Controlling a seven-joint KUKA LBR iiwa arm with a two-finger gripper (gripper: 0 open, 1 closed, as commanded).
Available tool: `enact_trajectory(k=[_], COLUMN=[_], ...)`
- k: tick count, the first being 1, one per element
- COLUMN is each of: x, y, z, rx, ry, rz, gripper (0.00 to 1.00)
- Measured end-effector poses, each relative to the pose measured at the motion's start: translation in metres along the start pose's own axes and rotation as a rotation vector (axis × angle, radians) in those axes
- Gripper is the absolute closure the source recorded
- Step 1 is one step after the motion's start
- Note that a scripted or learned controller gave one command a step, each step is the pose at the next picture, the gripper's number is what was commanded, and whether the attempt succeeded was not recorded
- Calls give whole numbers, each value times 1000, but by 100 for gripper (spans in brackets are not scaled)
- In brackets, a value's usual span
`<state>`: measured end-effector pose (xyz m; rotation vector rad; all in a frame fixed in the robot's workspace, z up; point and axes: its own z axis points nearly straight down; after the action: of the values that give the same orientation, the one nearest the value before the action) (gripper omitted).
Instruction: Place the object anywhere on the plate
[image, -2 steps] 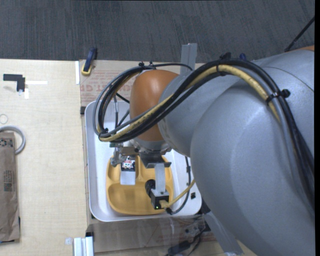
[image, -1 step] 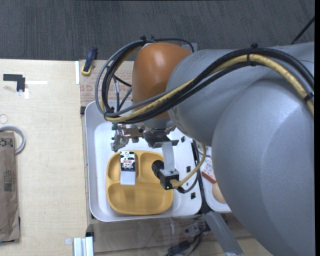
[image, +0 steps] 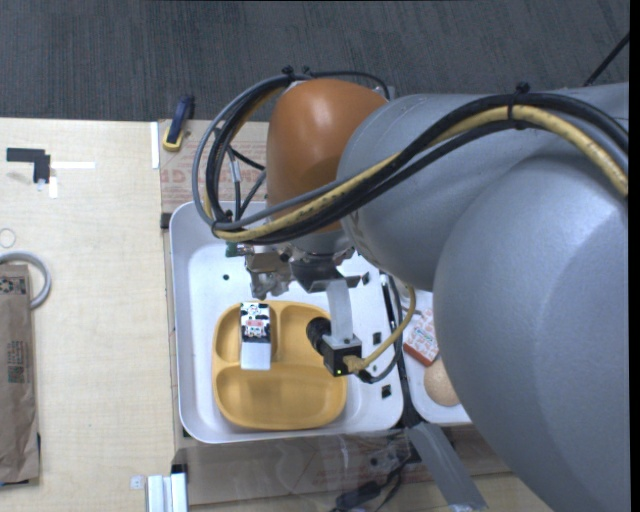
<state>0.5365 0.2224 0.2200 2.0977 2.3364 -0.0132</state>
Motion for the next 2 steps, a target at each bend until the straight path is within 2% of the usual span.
enact_trajectory(k=[1,2], x=[-15,-2], y=[94,12], z=[-44,78], rx=[-5,-3], ry=[3,4], rz=[-141,-88], gripper=[100,100])
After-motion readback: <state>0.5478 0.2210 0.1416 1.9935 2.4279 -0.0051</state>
